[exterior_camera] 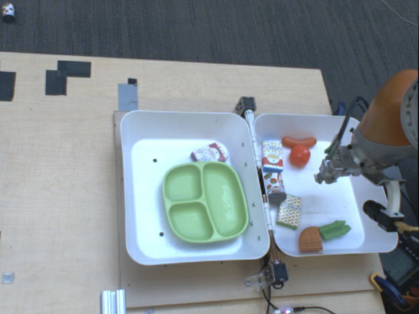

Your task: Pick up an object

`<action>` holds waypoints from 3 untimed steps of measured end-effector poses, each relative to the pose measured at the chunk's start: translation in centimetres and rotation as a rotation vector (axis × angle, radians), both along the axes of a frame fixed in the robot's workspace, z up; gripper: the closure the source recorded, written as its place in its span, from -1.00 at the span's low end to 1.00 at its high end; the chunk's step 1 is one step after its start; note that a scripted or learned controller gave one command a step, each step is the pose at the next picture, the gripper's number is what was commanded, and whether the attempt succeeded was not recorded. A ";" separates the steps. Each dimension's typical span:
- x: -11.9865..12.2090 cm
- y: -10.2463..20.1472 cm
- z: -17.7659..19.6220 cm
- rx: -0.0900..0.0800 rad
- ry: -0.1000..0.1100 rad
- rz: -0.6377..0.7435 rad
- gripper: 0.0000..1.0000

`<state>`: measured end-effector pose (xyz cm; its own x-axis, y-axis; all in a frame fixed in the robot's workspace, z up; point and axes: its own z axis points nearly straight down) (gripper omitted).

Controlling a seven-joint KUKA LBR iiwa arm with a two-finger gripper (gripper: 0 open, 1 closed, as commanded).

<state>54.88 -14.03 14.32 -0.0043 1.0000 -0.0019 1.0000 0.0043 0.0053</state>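
Pincer [325, 175] hovering over right bin [373, 244], near its right side; cannot tell whether apart or together. Holding nothing visible. Below and left in same bin: carrot [311, 239] touching green pod [334, 229], cracker [289, 212], carton [272, 156], tomato [300, 156], sausage [298, 142]. In left bin [141, 195]: green plate [205, 201], small packet [210, 153].

Wood bench [59, 175] w/ 2 white bins [137, 175] side by side.
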 end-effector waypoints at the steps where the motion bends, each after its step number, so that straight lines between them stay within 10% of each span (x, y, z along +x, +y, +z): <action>1: 6.6 -6.3 1.6 0.000 0.000 0.000 1.00; 2: 6.6 -6.2 1.6 0.001 0.002 0.001 -1.00; 3: 2.8 -4.6 -5.8 0.000 0.000 0.000 -1.00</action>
<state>57.73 -18.66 8.55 -0.0047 1.0000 -0.0017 1.0000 0.0047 0.0049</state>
